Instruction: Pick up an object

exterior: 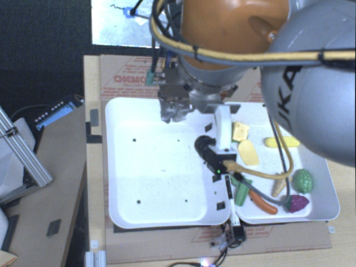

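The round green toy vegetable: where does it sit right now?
The round green toy vegetable lies in the right white bin, near its right wall, just above the purple toy grape bunch and below the yellow banana-shaped toy.

Grey arm (311,93) reaching in from the right (orange band (233,15) above the wrist), tool (173,111) pointing down

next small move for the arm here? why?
Probably shift the end effector toward the right bin: it sits over the left bin's back edge, while the toy food, such as the carrot and yellow piece, lies in the right one.
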Action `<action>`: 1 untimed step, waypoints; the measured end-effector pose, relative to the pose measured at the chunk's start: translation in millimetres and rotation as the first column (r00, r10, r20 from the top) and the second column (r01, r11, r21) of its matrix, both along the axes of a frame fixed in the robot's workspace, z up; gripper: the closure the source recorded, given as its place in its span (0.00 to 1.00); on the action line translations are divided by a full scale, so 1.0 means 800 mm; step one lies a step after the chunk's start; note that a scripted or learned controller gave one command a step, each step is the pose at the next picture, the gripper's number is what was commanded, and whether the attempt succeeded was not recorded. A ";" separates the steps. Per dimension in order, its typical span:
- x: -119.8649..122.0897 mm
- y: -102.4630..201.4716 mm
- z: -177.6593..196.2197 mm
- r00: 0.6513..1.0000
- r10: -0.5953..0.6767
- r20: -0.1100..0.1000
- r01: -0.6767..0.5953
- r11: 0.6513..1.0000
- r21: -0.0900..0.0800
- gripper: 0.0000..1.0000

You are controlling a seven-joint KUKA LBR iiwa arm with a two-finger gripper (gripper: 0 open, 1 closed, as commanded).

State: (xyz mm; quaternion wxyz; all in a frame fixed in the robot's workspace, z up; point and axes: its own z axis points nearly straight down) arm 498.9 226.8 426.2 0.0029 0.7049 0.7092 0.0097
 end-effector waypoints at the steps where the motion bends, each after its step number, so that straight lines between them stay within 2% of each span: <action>1: 0.086 0.009 0.041 1.000 -0.006 -0.008 0.005 1.000 -0.008 1.00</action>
